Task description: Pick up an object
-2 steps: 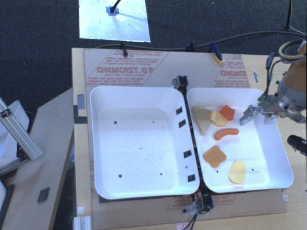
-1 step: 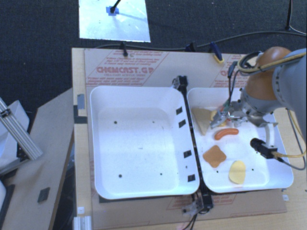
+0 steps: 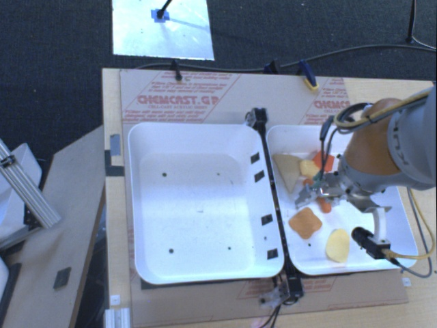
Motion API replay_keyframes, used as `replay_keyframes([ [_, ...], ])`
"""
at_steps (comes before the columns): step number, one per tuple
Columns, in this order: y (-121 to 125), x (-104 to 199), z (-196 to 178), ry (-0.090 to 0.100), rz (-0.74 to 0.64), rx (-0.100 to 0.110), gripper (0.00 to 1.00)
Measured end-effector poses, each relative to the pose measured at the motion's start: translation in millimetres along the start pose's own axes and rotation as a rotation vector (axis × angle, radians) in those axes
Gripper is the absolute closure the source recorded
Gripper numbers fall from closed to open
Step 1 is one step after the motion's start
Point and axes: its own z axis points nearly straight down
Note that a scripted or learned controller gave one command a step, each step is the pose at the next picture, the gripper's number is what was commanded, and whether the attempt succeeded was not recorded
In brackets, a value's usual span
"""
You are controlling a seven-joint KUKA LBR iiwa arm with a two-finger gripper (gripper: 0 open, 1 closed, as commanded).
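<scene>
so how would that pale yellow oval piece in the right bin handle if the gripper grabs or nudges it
The yellow oval piece looks smooth and rounded, so it may slip between the fingers. It lies flat on the right bin floor, so a nudge would probably slide it, not roll it. It seems small and likely light.

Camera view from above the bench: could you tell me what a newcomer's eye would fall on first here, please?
The grey arm with its orange band reaches in from the right over the right bin, its gripper low among the objects. Around it lie an orange piece, a pale yellow piece and a beige wedge. The left bin beside it is a broad white expanse.
</scene>
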Motion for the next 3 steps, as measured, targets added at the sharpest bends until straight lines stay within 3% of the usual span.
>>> replay_keyframes([
  [1, 3.7, -1.4, -12.3, -0.003, -0.001, -0.008, 1.0],
  [2, 6.1, 105.0, -106.0, 0.001, -0.014, -0.013, 1.0],
  [3, 52.0, 178.0, -101.3, -0.001, -0.012, -0.011, 1.0],
])
